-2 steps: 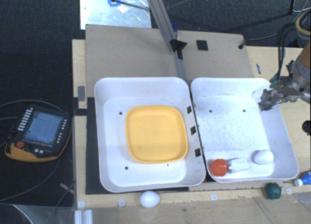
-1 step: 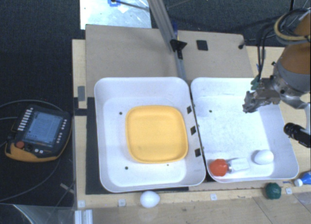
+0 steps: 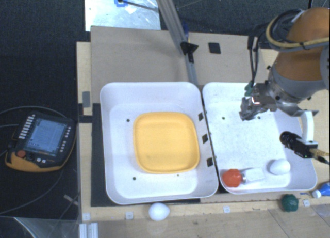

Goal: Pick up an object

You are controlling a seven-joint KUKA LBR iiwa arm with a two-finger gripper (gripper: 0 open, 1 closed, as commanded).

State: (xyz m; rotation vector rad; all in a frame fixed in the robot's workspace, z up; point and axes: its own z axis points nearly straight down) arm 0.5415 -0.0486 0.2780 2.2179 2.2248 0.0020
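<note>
two white bins (image 3: 154, 95) are set side by side on the bench. nothing is seen held — the gripper (image 3: 251, 109) hangs over bare floor in the right bin; whether it is gripping cannot be told. candidates lie along the near edge — red ball (image 3: 232, 177), white egg (image 3: 279, 167), untouched. the pick is not yet done.

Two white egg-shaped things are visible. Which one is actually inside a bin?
The white egg in the right bin's front corner. The other egg lies outside, on the bench before the left bin.
</note>
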